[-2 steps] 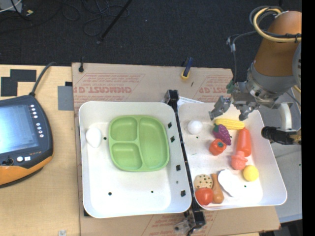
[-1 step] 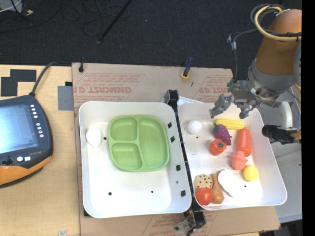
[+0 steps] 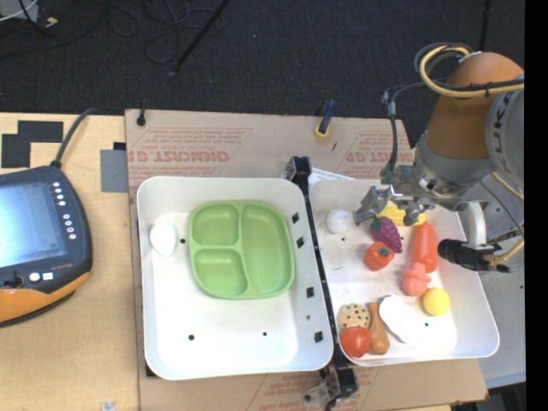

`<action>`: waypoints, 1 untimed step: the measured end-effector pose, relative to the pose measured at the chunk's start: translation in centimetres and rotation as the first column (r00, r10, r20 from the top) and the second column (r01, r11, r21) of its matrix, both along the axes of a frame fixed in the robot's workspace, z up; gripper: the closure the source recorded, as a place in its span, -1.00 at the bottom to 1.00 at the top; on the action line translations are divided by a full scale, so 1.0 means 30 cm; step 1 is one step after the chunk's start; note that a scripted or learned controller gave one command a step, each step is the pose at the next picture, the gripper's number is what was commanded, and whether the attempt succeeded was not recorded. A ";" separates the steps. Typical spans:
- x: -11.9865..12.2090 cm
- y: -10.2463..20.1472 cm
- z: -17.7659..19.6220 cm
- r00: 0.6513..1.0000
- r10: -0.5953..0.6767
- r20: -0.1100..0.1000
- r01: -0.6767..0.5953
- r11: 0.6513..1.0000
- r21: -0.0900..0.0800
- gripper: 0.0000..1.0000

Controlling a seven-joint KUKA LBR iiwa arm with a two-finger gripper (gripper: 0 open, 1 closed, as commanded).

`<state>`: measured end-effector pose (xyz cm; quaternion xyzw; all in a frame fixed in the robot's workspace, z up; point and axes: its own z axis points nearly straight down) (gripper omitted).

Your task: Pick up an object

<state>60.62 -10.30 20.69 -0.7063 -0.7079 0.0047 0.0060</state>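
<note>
A purple grape bunch (image 3: pixel 387 232) lies in the right bin (image 3: pixel 479 332), beside a red tomato (image 3: pixel 378 256) and an orange carrot (image 3: pixel 422 245). The pincer (image 3: pixel 387 207) hangs directly above the grapes, fingers spread, gripping nothing. A green divided plate (image 3: pixel 241 248) sits in the left bin (image 3: pixel 223 341).

- Single fixed camera above the bench (image 3: pixel 86 131), looking down at a slant.
- Both white bins, left bin (image 3: pixel 171 332) and right bin (image 3: pixel 467 336), lie within frame.
- The arm (image 3: pixel 467 122) enters from the right.
- Dark floor (image 3: pixel 257 41) spans the top.
</note>
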 end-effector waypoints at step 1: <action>-0.023 0.007 -0.225 1.000 0.000 0.000 0.000 1.000 0.001 -1.00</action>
